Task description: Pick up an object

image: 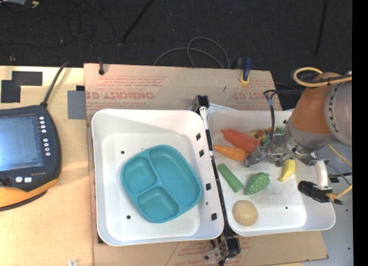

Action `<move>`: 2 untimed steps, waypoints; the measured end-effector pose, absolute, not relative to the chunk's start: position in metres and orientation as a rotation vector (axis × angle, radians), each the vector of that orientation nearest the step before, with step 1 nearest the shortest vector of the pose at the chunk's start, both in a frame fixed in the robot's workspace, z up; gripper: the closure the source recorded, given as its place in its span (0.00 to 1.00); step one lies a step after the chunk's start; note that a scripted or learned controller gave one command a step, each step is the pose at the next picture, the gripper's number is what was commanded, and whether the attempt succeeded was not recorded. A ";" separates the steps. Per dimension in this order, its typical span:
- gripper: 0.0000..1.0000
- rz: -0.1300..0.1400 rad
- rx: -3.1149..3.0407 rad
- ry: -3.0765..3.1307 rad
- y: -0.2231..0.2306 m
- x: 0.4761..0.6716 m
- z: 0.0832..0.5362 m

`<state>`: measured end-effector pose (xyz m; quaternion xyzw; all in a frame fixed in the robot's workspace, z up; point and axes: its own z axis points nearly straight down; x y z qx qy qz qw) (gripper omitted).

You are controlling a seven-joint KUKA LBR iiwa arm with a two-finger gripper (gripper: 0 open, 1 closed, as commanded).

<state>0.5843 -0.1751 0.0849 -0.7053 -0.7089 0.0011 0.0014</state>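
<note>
Across the middle of the frame, a cardboard-covered bench (pixel 172 84) with two shallow white bins side by side. In the left bin (pixel 109 127), a teal divided tray (pixel 161 183), lying flat and filling most of the floor. At far left, off the cardboard, a handheld control pendant (pixel 26 144) with a dark screen. At right, the arm (pixel 322 115), grey with an orange band, reaching down into the upper part of the right bin (pixel 322 219). Below it, the gripper (pixel 265 154), low among the toys near the centre of that bin; fingers too small and cluttered to read, so open or closed cannot be told, and nothing visibly between them. Around the gripper, plastic play food: a red pepper-like piece (pixel 241 139) and an orange carrot (pixel 230 153) just to its left, a green stick (pixel 230 177) and a knobbly green piece (pixel 257 183) below it, a small yellow piece (pixel 287 170) to its right, a beige round piece (pixel 245 212) alone toward the bottom of the bin. Probably all light, stiff, hollow and rather slick. Likeliest targets: the carrot or the red piece, closest to the fingers. Best taken across the narrow width at mid-length, not by the tapered ends, to avoid squirting out. Crowding a risk: neighbours touching, easy to nudge.
</note>
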 end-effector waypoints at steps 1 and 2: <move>0.00 0.018 -2.183 -2.191 -0.200 0.638 0.085; 0.00 0.006 -2.212 -2.215 -0.120 0.530 0.085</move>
